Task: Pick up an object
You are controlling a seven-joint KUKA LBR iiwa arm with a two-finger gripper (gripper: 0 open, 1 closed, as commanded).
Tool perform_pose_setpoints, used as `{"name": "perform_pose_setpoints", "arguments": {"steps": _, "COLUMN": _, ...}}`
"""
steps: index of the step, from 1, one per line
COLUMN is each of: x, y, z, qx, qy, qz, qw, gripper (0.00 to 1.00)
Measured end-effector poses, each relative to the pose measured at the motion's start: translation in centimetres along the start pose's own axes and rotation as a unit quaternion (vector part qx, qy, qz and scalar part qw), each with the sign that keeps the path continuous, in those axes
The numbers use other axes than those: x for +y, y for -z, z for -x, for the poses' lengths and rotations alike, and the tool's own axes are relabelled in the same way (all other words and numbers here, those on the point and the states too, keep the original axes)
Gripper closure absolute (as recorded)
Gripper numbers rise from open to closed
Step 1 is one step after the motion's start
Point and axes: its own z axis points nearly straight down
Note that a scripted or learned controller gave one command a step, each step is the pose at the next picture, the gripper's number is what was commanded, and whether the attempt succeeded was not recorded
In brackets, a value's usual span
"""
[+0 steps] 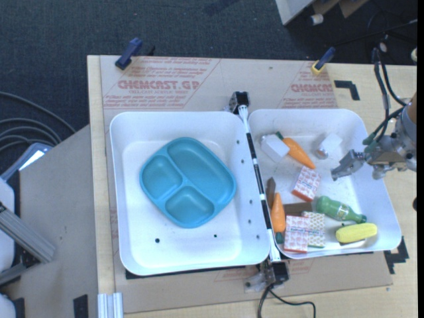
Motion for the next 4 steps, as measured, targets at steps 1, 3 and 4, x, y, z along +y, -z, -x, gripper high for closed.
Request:
{"name": "perform_pose_setpoints", "arguments": {"steps": 1, "x": 2.7, "y": -16.9, "z": -3.6, "qx": 0.000, "qy": 0.000, "qz": 0.001, "qw": 1.0000, "gripper": 0.00}}
{"name": "perform_pose_setpoints", "arguments": {"steps": 3, "x": 9.2, "y": -15.9, "z": -1.4, "qx": -0.001, "qy": 0.000, "qz": 0.003, "qw": 1.0000, "gripper": 1.00}}
{"name": "perform_pose_setpoints", "arguments": {"steps": 4, "x": 9.2, "y": -15.9, "z": -1.4, "qx": -0.001, "qy": 0.000, "qz": 0.002, "qw": 1.0000, "gripper": 0.00}}
